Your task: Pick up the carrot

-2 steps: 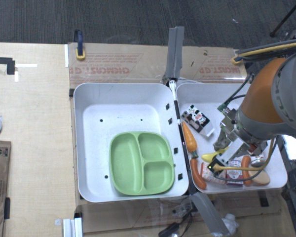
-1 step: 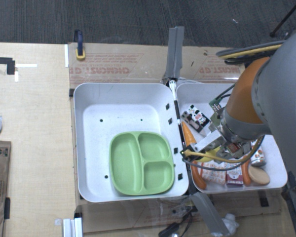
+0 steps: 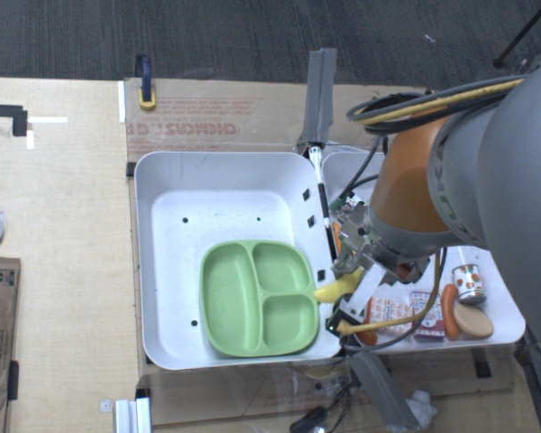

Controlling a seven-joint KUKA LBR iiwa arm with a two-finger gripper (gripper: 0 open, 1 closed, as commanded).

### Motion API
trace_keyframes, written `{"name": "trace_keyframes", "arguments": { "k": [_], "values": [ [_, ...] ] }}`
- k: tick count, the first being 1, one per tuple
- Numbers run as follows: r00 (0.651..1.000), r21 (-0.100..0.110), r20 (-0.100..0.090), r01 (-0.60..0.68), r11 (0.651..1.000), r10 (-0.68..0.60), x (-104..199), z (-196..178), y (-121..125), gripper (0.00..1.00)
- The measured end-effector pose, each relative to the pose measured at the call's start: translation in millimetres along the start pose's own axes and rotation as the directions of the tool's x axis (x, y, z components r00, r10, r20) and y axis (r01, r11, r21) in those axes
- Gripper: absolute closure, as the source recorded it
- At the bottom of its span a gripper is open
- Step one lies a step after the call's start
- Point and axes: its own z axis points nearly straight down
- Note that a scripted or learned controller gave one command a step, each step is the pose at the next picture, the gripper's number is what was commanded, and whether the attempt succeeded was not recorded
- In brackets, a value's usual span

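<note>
My gripper hangs low over the left side of the right bin, close to the wall it shares with the left bin. An orange tip that looks like the carrot pokes out near the right bin's front edge, just below the gripper; the rest of it is hidden. A thin orange sliver also shows beside the dividing wall, above the gripper. A yellow banana-like piece lies against the gripper's left side; whether the gripper holds anything cannot be seen.
A green three-part plate lies in the left bin. In the right bin are a red sausage, a small can, a tan round piece and a printed packet. The arm's bulk covers the bin's back.
</note>
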Motion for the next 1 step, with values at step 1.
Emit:
{"name": "trace_keyframes", "arguments": {
  "k": [1],
  "values": [
    [0.995,-0.002,0.001,0.099,0.995,-0.099,58.7,-30.2,3.0,1.00]
  ]
}}
